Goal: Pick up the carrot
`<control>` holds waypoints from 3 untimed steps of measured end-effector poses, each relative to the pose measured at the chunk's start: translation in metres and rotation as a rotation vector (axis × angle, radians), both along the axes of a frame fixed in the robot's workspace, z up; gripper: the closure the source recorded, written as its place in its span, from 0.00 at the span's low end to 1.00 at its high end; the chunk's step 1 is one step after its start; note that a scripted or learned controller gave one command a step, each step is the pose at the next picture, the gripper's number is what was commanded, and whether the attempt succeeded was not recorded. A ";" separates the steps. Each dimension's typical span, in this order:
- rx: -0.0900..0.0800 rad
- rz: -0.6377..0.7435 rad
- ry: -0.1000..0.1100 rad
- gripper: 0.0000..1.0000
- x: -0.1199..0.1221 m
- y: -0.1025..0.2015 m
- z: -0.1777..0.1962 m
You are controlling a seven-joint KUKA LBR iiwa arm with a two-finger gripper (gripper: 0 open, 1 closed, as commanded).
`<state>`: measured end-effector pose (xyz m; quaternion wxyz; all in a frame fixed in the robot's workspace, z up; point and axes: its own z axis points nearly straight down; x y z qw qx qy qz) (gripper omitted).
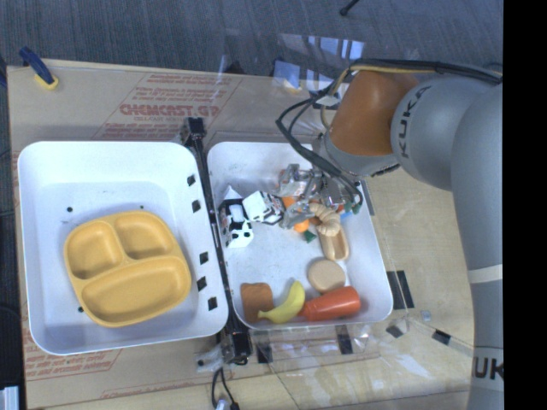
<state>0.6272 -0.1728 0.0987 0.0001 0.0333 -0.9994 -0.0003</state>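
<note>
On the far left a blue and yellow thing (pixel 38 67) lies on the brown board (pixel 162 101) that covers my bench, and dark grey floor (pixel 171 11) shows past the top. My left bin (pixel 34 229) holds a yellow tray (pixel 126 267) with three dips in it. A black strip (pixel 205 203) runs between the two bins. My right bin (pixel 273 254) holds a black and white toy cow (pixel 239 220) near its left wall. Along its front edge sit a small brown block (pixel 255 297), a yellow banana (pixel 286 304) and the carrot (pixel 332 304), all close together. The carrot lies flat on its side, long way left to right, touching the banana's tip, with its fat end to the right. A round tan piece (pixel 326 274) sits just behind it, and a tan bread-like piece (pixel 334 244) behind that. My gripper (pixel 309 196) is low in the back of this bin, among some small orange and tan bits (pixel 305 222), well apart from the carrot. I cannot tell how wide it is. My grey arm (pixel 453 143) with its orange band (pixel 366 114) comes in from the right.
</note>
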 end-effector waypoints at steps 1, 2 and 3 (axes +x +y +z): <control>0.000 -0.363 -0.006 1.00 -0.027 0.062 0.114; -0.001 -0.365 0.001 0.00 -0.029 0.060 0.111; 0.003 -0.483 -0.023 0.00 -0.001 0.046 0.017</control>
